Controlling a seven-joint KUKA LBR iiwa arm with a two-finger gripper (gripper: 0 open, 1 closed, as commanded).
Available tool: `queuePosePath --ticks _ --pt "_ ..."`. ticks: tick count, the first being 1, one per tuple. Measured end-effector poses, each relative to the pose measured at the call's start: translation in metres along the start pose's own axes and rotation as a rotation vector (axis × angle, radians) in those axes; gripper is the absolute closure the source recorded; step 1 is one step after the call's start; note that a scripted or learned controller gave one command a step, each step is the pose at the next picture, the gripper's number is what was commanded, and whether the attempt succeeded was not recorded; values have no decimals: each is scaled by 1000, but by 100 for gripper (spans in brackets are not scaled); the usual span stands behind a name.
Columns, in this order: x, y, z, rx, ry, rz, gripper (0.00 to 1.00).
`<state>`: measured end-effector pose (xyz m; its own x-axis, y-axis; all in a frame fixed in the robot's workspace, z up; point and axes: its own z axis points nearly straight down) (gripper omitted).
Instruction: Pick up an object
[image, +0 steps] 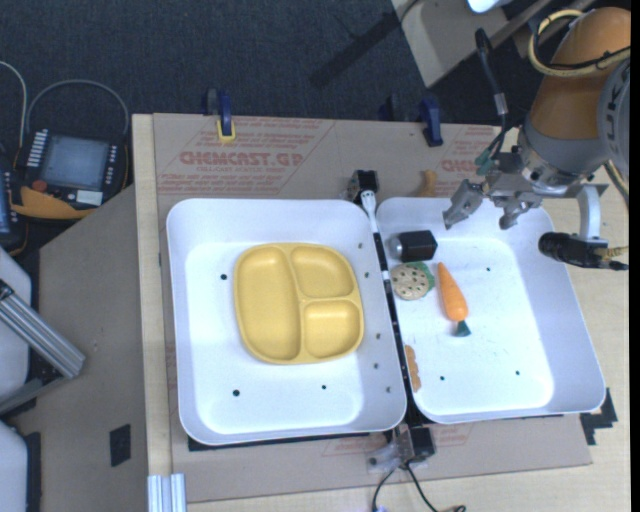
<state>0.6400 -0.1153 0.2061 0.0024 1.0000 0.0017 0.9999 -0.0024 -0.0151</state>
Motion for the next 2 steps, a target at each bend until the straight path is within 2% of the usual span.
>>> queuePosePath --ticks 1,2 --pt "0 3 -8 -14 -2 -3 0" --pt "3 -2 55 -7 0 -2 0"
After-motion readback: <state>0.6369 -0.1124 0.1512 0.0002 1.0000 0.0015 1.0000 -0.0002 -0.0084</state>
